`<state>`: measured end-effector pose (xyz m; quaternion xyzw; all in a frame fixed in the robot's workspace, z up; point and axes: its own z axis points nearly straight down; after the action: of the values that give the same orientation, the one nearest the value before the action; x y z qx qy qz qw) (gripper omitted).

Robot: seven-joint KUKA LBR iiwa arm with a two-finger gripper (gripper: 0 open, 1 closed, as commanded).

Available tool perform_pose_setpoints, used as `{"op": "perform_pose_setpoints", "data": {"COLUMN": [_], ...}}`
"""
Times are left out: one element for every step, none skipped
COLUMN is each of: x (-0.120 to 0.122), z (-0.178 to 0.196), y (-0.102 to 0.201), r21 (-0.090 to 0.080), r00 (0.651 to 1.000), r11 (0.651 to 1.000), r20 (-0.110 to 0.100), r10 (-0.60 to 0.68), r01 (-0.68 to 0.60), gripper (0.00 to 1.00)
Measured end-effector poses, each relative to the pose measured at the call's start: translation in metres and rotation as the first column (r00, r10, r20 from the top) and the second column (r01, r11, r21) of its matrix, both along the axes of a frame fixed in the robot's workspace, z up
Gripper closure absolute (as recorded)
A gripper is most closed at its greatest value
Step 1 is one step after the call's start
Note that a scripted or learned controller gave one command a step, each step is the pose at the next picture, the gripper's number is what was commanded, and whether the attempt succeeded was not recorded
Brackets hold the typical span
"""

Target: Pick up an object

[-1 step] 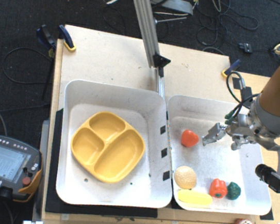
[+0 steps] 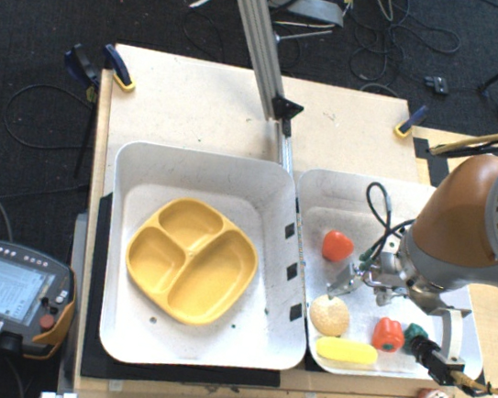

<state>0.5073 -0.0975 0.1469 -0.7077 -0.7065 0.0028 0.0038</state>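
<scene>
Round tan bread-roll-like object [image 2: 331, 316] sits near the front of the right white bin [image 2: 324, 195], just below and slightly left of my gripper [image 2: 348, 282], whose fingers I judge parted and holding nothing, so the coming move is a short descent.

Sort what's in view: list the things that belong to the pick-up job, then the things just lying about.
Job:
gripper
red pepper
round tan object
yellow object
red-and-green object
right bin

Lying about:
yellow divided plate in the left bin
teach pendant
clamps
</scene>
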Motion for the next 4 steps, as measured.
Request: {"op": "perform_pose_setpoints", "data": {"x": [0.024,0.066,0.065,0.064], "z": [-0.053,-0.051,-0.041,-0.042], "y": [-0.021,0.003,0.002,0.002], "r21": [-0.001,-0.002,-0.002,-0.002], "r00": [1.0,1.0,1.0,1.0], "r11": [1.0,1.0,1.0,1.0], "r20": [0.01,0.014,0.013,0.012], "r10": [-0.001,0.008,0.004,0.003], "r01": [0.001,-0.008,-0.004,-0.003], "gripper": [0.0,0.0,1.0,0.0]}}
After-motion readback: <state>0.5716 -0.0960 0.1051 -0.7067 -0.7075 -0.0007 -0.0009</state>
